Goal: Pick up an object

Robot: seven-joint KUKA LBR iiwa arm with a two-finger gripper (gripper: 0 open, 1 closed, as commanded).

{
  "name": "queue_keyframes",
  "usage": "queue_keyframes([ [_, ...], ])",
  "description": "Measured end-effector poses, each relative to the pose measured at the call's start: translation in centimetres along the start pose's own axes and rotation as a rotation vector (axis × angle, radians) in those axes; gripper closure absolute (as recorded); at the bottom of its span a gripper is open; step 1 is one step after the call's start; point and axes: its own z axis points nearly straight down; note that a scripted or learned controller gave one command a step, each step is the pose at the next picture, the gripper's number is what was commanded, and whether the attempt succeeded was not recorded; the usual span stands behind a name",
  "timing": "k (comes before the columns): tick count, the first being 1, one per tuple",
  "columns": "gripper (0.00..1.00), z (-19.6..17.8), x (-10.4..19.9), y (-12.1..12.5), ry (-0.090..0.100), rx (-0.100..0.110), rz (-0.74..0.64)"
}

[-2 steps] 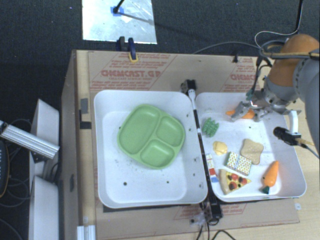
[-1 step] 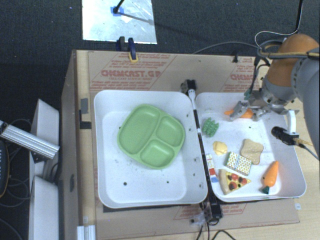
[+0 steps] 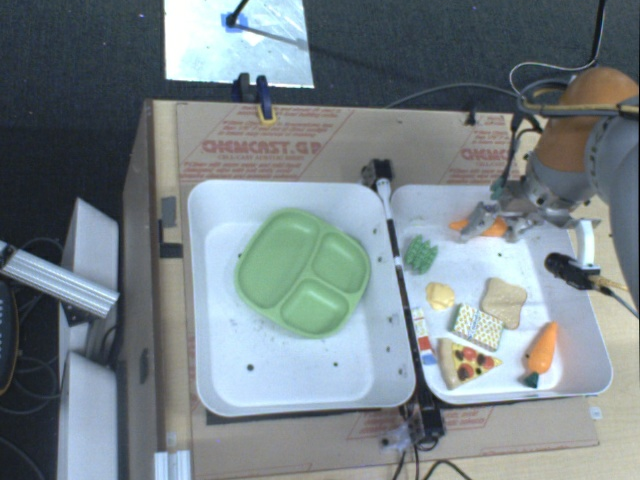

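Pizza slice [image 3: 468, 360], carrot [image 3: 541, 349] in rt bin [image 3: 600, 353]; end effector [image 3: 497, 221] pinching orange piece [image 3: 482, 228]

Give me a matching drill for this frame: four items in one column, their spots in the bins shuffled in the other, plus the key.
Items:
1. green divided plate
2. carrot
3. pizza slice
4. green toy

Places:
A. right bin, near front right corner
B. right bin, close to the divider between bins
C. left bin, around its middle
D. right bin, front edge, left of the carrot

Pairs: 1-C, 2-A, 3-D, 4-B

The pincer is at the back of the right bin, over an orange item, well away from all four.
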Motion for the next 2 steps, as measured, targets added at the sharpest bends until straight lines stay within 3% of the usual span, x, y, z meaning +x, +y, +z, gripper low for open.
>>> queue_keyframes([
  [1,0.00,0.0,-0.6,0.0,0.007,0.006,-0.001],
  [2,0.00,0.0,1.1,0.0,-0.013,-0.006,0.001],
])
